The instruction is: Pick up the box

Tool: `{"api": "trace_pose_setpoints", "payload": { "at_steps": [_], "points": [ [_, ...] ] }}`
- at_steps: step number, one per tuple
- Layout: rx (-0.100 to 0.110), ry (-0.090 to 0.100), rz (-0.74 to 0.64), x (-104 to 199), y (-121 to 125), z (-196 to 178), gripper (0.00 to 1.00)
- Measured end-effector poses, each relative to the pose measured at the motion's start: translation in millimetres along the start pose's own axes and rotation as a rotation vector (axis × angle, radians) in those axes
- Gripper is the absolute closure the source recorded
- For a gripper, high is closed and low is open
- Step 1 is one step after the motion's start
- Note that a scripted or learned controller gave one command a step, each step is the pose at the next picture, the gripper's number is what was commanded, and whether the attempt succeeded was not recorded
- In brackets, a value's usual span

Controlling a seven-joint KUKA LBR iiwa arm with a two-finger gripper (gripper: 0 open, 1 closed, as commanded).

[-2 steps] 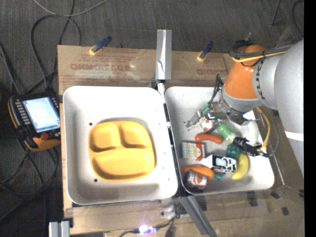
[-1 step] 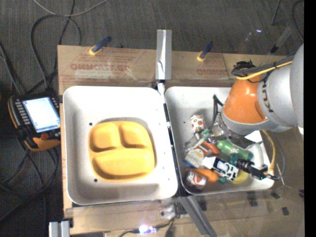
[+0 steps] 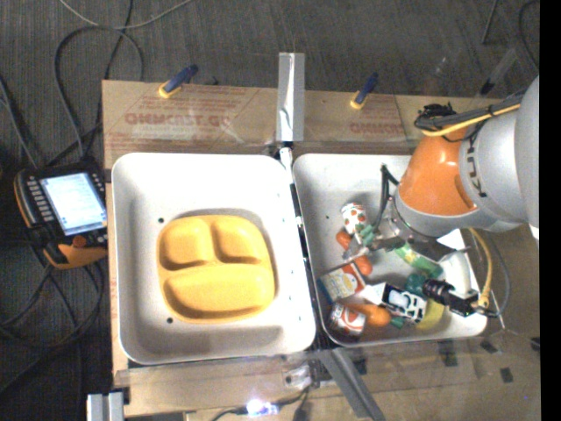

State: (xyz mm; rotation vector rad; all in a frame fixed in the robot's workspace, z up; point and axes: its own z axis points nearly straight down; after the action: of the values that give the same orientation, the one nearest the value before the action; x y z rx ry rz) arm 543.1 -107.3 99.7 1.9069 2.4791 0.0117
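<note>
In the right-hand bin [image 3: 316, 178], much of the far right part is covered by the arm [image 3: 478, 178], whose grey body and orange band reach in from the right and hang over the clutter; the end effector [image 3: 379, 235] shows as dark metal parts just below the orange band, above the heap, and whether it is wide, narrow or gripping anything cannot be told from this view. The box [image 3: 342, 283] lies near the middle of that bin, close to the left wall and just below the end effector; it looks like a small pale carton lying tilted, with yellowish and orange print on its face, its lettering too small to read and its right end partly overlapped by neighbouring items. Beside it are a white object with red spots [image 3: 352, 217] higher up, a red and white can [image 3: 348, 318] at the bin's front edge, a black item with a white label [image 3: 405, 301], a yellow object [image 3: 431, 316] half hidden beneath it, and an orange piece [image 3: 377, 317]. The left bin [image 3: 127, 261] holds a yellow compartment tray [image 3: 216, 264]. Left of the surface, a handheld pendant with a lit screen [image 3: 66, 204] rests on the floor.
</note>
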Motion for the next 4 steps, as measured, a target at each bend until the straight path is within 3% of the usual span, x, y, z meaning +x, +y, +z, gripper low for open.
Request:
{"api": "trace_pose_setpoints", "payload": {
  "at_steps": [1,3,4],
  "points": [
    [0.017,0.008,-0.052,109,16,-83,1.0],
    [0.022,0.01,-0.052,109,16,-99,1.0],
    [0.021,0.005,0.065,119,-30,-84,1.0]
  ]
}}
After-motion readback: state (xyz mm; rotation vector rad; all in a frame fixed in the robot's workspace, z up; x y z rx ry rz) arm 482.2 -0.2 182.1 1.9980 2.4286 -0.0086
